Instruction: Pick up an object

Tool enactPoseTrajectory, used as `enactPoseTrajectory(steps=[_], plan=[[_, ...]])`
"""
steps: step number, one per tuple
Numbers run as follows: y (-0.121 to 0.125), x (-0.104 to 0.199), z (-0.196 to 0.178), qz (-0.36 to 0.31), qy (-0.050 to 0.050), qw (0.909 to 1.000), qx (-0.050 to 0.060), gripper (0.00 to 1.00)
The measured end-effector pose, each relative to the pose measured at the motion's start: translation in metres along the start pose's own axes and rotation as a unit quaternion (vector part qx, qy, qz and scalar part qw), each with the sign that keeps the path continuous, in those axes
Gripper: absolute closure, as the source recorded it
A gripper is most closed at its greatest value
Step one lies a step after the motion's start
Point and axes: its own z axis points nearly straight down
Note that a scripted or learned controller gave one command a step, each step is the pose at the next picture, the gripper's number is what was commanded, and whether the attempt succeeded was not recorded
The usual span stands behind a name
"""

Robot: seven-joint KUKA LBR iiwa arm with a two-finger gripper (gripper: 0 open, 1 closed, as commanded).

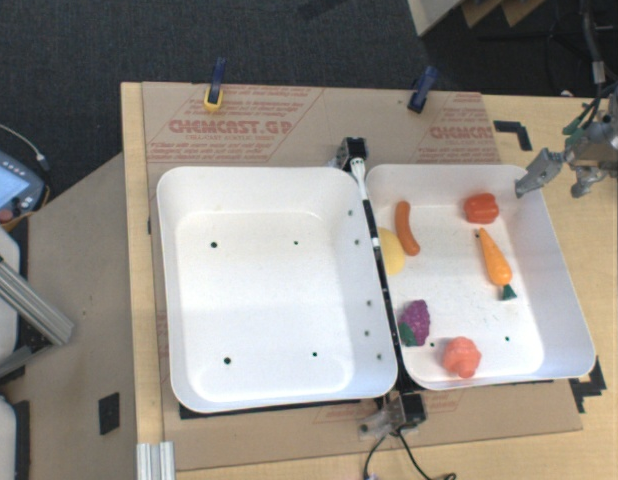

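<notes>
Our gripper, dull grey metal, two slim angled fingers, boxy grey body above, thin dark cables, small teal fittings

Gripper above right bin corner, carrot, tomato

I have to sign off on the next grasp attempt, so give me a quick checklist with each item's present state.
1. Targets available: ok. The right bin holds a tomato, carrot, sausage, purple grapes, a pink piece and a yellow piece.
2. Gripper free of any object: ok, nothing between its fingers.
3. Gripper above a target: not ok; it sits at the bin's far right corner.
4. Tomato stands apart: ok.
5. Yellow piece graspable: cannot tell; it touches the bin wall.
</notes>
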Motion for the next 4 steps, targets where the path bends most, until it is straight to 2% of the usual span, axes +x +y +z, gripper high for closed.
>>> enactPoseTrajectory(steps=[1,2,3,4], plan=[[-0.004,0.056,0.117,-0.002,0.003,1.0000,0.006,0.00],[0.043,-0.008,0.064,0.001,-0.003,1.0000,-0.004,0.00],[0.058,-0.004,0.045,-0.001,-0.001,1.0000,-0.003,0.00],[0.056,-0.003,0.081,0.000,0.001,1.0000,0.002,0.00]])
